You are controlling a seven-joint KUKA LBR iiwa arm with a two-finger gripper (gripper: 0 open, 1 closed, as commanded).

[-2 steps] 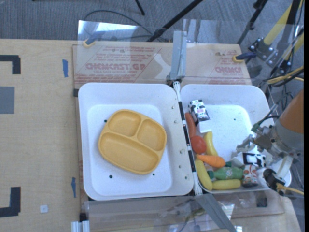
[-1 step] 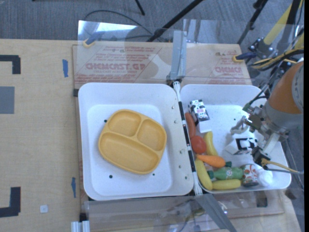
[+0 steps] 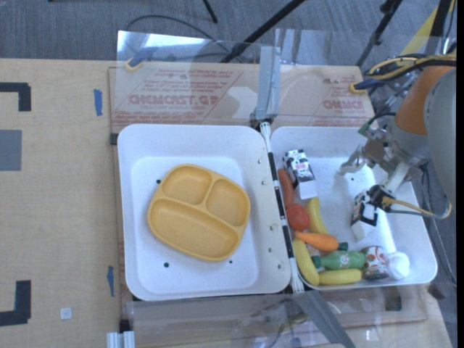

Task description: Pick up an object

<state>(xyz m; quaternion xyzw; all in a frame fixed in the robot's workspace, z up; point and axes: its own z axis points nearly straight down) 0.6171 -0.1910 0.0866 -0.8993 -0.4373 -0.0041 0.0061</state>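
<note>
Just wrist [image 3: 386,148] above right bin [image 3: 332,194], toys [image 3: 316,240] nearby

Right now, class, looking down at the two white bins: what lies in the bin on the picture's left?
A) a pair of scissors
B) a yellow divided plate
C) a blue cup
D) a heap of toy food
B: the yellow divided plate lies flat in the left-hand bin, while the toy food is heaped in the other bin.
</note>
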